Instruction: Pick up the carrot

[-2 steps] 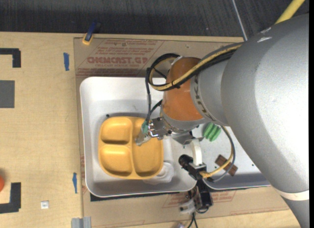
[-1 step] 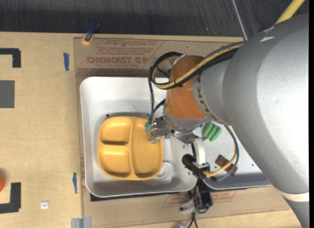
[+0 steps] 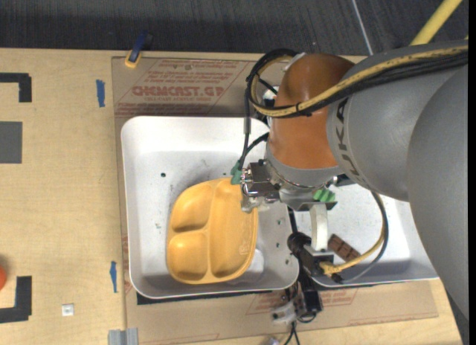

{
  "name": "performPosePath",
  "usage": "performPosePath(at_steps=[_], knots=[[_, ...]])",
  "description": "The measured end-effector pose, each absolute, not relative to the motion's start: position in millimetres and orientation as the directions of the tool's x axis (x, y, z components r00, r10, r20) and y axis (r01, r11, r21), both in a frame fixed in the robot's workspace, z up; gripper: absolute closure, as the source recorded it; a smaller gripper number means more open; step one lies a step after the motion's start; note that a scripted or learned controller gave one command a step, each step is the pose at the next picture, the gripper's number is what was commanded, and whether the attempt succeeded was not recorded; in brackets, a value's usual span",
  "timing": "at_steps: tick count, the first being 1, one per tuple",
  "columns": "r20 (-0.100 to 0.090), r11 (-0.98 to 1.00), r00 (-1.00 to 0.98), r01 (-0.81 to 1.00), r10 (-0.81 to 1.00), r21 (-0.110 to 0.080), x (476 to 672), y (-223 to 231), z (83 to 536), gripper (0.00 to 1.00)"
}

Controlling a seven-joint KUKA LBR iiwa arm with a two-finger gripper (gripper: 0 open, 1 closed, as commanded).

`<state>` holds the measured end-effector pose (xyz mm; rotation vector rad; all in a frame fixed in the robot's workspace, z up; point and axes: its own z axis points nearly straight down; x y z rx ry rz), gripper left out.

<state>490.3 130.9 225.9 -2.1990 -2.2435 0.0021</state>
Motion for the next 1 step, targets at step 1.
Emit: performPosePath(at_steps=[1], knots=[[-0.001,-0.112,0.112,0.994,0.994,-0.001,531.2,112.9,197.6,1.00]])
